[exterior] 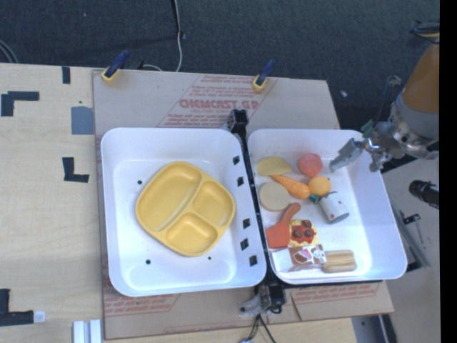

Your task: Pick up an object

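— Grey fingers of the gripper are seen spread apart, nothing held between them, above the right bin's far right part.

— And the nearest thing?

— The red round toy is found just to the left in view, the orange carrot beyond, lying slantwise.

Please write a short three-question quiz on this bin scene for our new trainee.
1. True or false: the yellow divided tray lies in the left bin.
2. The carrot touches which item? A) hot dog B) lemon C) tray
3. Where is the pincer relative to the right bin?

Key:
1. True.
2. B, the lemon; the hot dog lies at the bin's near edge.
3. Over its far right part, with nothing between its fingers.
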`<state>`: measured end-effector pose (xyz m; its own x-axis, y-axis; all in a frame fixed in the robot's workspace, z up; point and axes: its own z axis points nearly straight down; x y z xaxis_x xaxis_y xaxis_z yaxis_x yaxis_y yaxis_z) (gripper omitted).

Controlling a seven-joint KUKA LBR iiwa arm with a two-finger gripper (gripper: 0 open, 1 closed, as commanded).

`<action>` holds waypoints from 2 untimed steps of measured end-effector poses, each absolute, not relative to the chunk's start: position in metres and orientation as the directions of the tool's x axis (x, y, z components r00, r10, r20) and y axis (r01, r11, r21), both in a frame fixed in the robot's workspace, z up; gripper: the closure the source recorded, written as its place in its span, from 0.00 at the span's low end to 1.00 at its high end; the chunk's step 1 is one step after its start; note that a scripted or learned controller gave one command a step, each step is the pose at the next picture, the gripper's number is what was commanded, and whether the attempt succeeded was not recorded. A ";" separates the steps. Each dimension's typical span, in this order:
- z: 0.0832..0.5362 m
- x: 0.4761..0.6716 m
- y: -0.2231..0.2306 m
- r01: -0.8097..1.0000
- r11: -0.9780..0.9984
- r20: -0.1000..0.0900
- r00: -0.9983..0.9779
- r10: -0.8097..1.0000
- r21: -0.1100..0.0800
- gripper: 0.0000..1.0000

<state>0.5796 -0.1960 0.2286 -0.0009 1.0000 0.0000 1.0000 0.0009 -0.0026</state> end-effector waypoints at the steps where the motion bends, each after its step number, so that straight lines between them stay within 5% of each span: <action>1: 0.077 0.650 -0.164 1.000 0.004 -0.001 -0.004 1.000 -0.004 0.00; 2: 0.095 0.651 -0.165 1.000 0.003 -0.002 -0.003 1.000 0.002 1.00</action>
